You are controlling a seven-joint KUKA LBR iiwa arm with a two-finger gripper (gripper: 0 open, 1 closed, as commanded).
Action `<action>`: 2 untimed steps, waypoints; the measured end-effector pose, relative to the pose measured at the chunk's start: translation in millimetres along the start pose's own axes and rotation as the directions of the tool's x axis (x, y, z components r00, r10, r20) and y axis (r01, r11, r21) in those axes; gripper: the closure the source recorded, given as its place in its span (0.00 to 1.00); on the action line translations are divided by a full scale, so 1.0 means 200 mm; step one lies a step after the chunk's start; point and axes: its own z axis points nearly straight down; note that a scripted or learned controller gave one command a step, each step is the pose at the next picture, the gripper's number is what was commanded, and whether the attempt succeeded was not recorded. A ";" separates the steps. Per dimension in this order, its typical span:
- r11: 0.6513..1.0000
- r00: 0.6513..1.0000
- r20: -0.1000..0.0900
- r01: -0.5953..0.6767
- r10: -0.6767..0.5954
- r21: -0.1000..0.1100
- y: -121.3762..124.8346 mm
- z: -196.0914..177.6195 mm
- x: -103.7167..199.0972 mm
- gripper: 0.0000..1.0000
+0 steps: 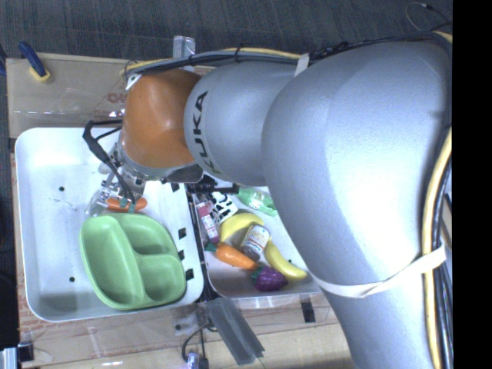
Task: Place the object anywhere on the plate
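A green plate (132, 261) with divided compartments lies in the front part of the left bin (46, 206). A small orange object (127, 203) with a green tip sits just past the plate's far rim. My gripper (115, 187) hangs directly over that object, below the orange wrist band (154, 121). The arm hides most of the gripper, and I cannot make out whether the orange object is held or resting on the bin floor.
The right bin (231, 287) holds a banana (240, 225), a carrot (233, 257), a small can (256, 240), purple grapes (268, 279), a green item (257, 200) and a dark stick-like item (206, 217). The big grey arm covers the rest of that bin.
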 end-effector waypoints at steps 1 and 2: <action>0.971 0.972 -0.054 -0.224 0.228 0.081 0.06 0.10 0.43 0.00; 0.702 0.706 0.001 -0.705 0.709 0.104 0.33 0.17 -0.09 0.00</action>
